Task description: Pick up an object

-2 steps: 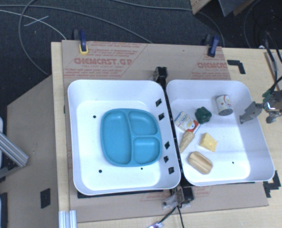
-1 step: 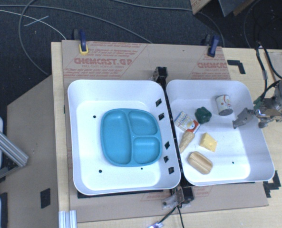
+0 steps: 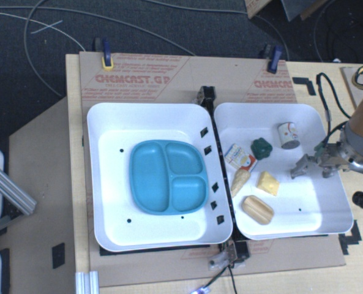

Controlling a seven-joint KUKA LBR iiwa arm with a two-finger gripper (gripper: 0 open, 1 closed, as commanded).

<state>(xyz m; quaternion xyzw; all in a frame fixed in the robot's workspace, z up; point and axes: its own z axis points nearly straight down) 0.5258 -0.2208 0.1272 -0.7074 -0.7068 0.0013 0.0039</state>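
1. Dark carpet w/ loose cables surrounds bench (image 3: 144, 72), a pale board w/ red print, clamped at its far edge.
2. Left bin (image 3: 101, 164): white, shallow, sits on bench. Landmark for the rest.
3. Right bin (image 3: 328, 207): white, touching left bin's right side along a black divider strip.
4. Blue plate (image 3: 168, 176): 3 compartments, lies flat in middle of left bin.
5. Arm (image 3: 362, 133): comes in at far right, well apart from left bin, over right bin's right edge.
6. Gripper (image 3: 308, 166): grey, over right bin's right half, fingers point back toward left bin. Jaws look spread apart, nothing between them.
7. Bread roll (image 3: 258, 209): tan, oblong, right bin, near corner closest to left bin's front.
8. Green object (image 3: 262, 147): dark, lumpy, right of left bin, mid right bin.
9. Yellow block (image 3: 267, 183): just right of a pale banana-like piece (image 3: 239, 181), which lies beside divider.
10. Small can (image 3: 288, 134): whitish, farthest item from left bin, near back.
11. Packet (image 3: 239, 157): white/red, just beside divider.
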